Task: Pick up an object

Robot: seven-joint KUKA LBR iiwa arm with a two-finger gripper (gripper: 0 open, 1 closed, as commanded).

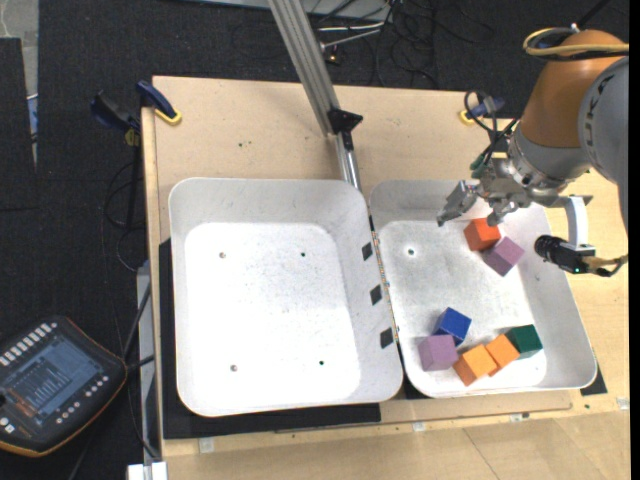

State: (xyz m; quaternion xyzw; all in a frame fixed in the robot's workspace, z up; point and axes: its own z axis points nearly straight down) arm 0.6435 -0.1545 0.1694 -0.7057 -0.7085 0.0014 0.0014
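Camera view: I see the gripper [478, 204] low over the right bin [560, 368], fingers spread, nothing between them. It sits just above an orange cube [482, 233], which I judge the likely target, touching a purple cube [503, 255]. Five more blocks cluster near the front wall. The left bin [190, 208] holds no blocks.

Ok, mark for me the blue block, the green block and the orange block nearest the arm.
blue block [454, 324]: camera view, on its top face.
green block [525, 341]: camera view, on its top face.
orange block nearest the arm [482, 234]: camera view, on its top face.
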